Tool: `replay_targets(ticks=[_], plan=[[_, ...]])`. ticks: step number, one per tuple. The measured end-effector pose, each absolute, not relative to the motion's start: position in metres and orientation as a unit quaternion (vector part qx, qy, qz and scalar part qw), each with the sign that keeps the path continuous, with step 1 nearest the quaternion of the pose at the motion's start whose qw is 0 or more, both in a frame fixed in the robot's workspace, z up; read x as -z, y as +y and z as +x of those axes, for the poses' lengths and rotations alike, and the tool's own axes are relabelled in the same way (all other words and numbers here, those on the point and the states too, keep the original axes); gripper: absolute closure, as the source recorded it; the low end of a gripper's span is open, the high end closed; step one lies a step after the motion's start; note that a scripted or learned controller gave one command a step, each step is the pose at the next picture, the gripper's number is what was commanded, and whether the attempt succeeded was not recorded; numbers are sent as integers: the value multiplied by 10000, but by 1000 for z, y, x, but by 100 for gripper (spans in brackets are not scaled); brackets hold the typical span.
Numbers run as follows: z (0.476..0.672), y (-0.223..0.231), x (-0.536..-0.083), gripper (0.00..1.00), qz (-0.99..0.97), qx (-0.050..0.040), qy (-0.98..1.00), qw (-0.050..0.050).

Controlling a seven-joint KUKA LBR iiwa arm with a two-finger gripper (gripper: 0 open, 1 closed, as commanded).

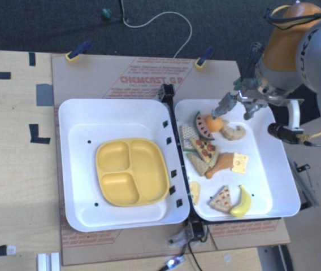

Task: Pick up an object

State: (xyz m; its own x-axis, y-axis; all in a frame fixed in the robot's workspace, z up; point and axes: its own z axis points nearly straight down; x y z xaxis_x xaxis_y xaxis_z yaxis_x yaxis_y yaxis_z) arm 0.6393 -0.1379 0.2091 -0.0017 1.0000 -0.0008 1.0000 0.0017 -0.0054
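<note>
Currently I note the hand (235, 105) spread open and holding nothing, poised above the far end of the right bin (279, 174) just beside the orange ball (216, 123) and watermelon slice (202, 125), while the yellow divided plate (131, 171) lies in the left bin (76, 151).

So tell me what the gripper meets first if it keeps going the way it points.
The gripper points down and left into the right bin. First in line looks like the orange piece beside the watermelon slice, just below its tip. Depth is hard to judge from this slanted view.
</note>
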Motion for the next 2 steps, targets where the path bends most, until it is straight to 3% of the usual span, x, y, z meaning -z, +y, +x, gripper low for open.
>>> replay_targets(ticks=[2], plan=[[628, -141, -101, 0, -7068, -27, -7074, 20]])
